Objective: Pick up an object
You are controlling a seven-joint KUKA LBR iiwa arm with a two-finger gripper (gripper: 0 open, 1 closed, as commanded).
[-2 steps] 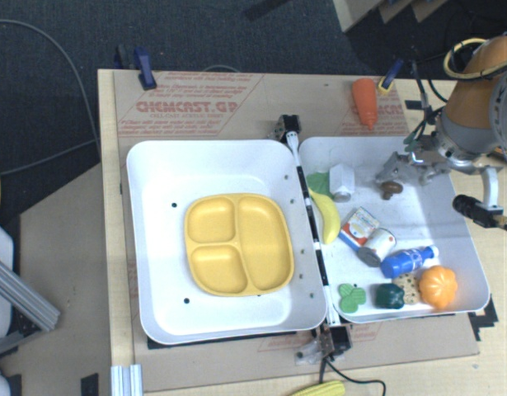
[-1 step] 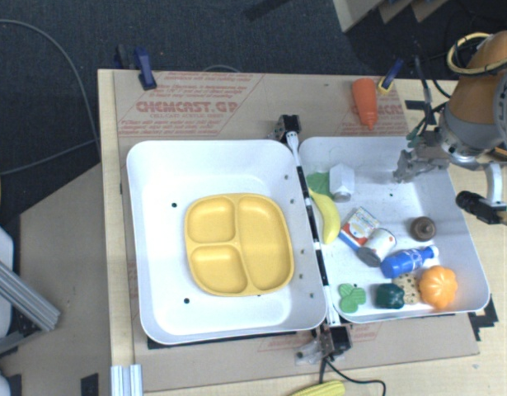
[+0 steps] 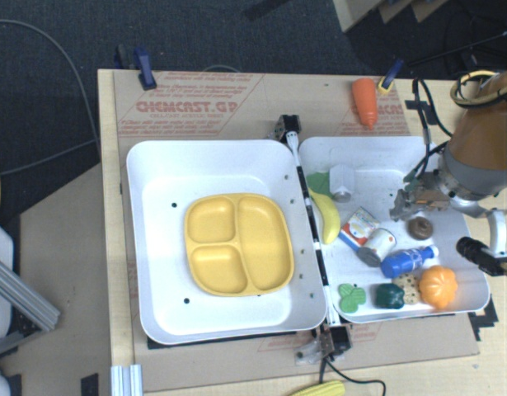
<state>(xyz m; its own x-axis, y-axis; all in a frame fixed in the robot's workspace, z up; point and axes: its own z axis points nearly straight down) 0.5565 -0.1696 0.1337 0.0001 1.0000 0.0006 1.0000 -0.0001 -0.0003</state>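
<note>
The bench [image 3: 195,97] is flat printed cardboard on dark carpet. 2 glossy white bins: the left bin [image 3: 154,221] holds a smooth yellow 3-compartment plate [image 3: 237,243]. The right bin [image 3: 377,159] holds a curved banana [image 3: 326,217], blue bottle [image 3: 408,261] and round orange fruit [image 3: 438,287]. The gripper [image 3: 411,200] sits low at this bin's right side; finger state cannot be determined.

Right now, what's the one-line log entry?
stage: approach | gripper: over right white bin, nothing held | nearest: small brown round object | yellow divided plate: left bin

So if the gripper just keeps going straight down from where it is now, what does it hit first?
Most likely the bare floor of the right bin, beside the small brown round object. The gripper hangs just above and left of it, though depth is hard to judge.
</note>
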